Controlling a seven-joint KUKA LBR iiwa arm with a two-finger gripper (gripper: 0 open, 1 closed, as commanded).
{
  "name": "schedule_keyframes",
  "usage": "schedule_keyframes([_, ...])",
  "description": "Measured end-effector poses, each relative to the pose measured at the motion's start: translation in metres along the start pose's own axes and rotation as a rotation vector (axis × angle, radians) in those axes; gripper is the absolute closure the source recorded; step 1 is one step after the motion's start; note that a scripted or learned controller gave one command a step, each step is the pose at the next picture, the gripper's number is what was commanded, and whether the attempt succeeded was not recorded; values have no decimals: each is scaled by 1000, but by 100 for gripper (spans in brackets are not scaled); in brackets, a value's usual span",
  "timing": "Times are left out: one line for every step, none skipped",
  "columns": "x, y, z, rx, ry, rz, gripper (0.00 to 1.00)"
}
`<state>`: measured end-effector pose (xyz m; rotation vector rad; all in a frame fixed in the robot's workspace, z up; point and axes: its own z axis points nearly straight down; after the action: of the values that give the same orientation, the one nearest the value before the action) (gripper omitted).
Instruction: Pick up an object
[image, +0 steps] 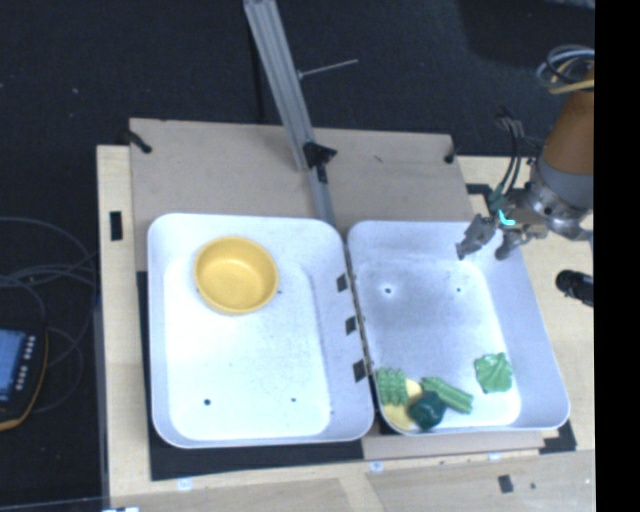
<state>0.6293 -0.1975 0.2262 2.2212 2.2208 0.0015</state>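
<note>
While far from the open, empty end effector (489, 240), green toys (432, 392) in the bin's (430, 300) near corner.

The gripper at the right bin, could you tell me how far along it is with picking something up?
Nothing looks picked yet. The gripper hovers open at the right bin's far right corner, with nothing between its fingers. The green toys lie clustered at that bin's near edge, and the yellow bowl sits in the left bin. Approach, grasp and lift all remain.
</note>
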Motion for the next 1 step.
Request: schedule_keyframes([0, 0, 0, 0, 0, 0, 0])
